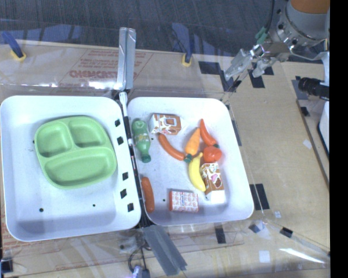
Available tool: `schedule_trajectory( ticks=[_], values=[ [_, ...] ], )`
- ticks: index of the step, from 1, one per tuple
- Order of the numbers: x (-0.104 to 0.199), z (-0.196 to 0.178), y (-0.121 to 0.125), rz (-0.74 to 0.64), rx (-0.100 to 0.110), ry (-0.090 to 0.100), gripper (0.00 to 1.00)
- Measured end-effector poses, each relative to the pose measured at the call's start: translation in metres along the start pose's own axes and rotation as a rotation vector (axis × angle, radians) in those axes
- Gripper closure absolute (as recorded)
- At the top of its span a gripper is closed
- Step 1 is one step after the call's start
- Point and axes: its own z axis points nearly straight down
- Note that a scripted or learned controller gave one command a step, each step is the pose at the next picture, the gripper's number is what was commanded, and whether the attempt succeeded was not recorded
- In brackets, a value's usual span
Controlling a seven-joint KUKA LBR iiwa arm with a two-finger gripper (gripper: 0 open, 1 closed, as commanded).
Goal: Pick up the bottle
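A small green bottle lies on its side near the left wall of the right bin, its cap end toward the front. My gripper hangs above the bench beyond the right bin's far right corner, well away from the bottle. Its two fingers stand apart with nothing between them.
The right bin also holds a carrot, a tomato, a banana, sausages, a red pepper and small cartons. A green divided plate sits in the left bin. A metal divider stands between the bins.
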Motion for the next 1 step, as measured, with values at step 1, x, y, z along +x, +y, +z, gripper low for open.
schedule_trajectory(
  ticks=[1],
  values=[
    [0.0012,-0.0749,0.0003,-0.010,0.000,0.000,0.00]
  ],
)
